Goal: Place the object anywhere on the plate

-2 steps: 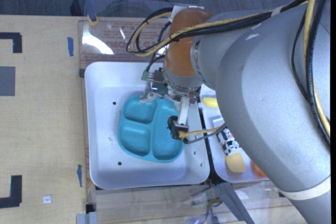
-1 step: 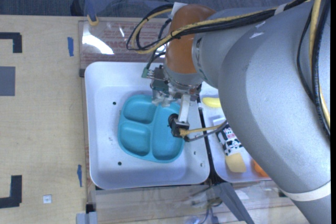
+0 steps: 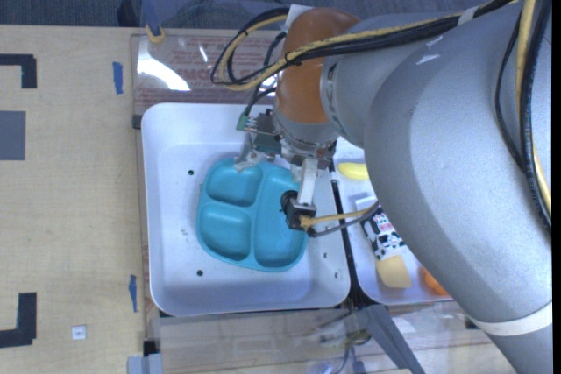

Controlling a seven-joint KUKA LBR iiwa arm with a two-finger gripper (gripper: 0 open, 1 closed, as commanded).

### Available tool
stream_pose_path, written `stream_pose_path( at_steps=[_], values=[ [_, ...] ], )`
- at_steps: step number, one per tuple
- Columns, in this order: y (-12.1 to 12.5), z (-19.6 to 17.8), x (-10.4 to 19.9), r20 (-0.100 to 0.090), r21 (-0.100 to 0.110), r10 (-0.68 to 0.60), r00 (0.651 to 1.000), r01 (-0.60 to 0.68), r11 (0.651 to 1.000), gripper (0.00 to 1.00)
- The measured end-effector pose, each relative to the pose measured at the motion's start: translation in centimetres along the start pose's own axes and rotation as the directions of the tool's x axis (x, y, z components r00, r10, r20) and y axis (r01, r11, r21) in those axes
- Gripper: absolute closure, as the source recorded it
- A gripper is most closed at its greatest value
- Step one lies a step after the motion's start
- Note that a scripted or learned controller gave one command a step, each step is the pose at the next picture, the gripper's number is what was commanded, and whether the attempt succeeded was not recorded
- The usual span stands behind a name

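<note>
turquoise divided plate (image 3: 241,219) lies in the middle of the left bin (image 3: 166,188). the hand (image 3: 254,144) hangs over the plate's far edge; i cannot tell whether it is open or closed. the right bin (image 3: 358,191) holds a yellow piece (image 3: 353,171), a black-and-white spotted item (image 3: 383,234), a yellow lump (image 3: 394,272) and something orange (image 3: 429,280). the pale wooden counter (image 3: 70,188) spreads left.

White bin (image 3: 166,215) on wooden bench (image 3: 70,188); blue tape (image 3: 117,77).
</note>
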State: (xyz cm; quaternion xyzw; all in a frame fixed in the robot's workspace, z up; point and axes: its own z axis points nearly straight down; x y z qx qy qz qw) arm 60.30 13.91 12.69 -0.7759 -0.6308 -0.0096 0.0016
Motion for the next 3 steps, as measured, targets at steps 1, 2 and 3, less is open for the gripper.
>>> stream_pose_path(
  at_steps=[1, 2, 3],
  values=[
    [5.5, 3.2, 4.3, 0.014, 0.014, -0.299, 0.954, 0.299, 0.954, 0.0],
    [5.6, 2.0, 4.5, 0.014, 0.007, -0.301, 0.954, 0.301, 0.954, 1.0],
    [5.5, 2.1, 4.5, 0.014, 0.009, -0.302, 0.953, 0.301, 0.953, 0.0]
  ],
)
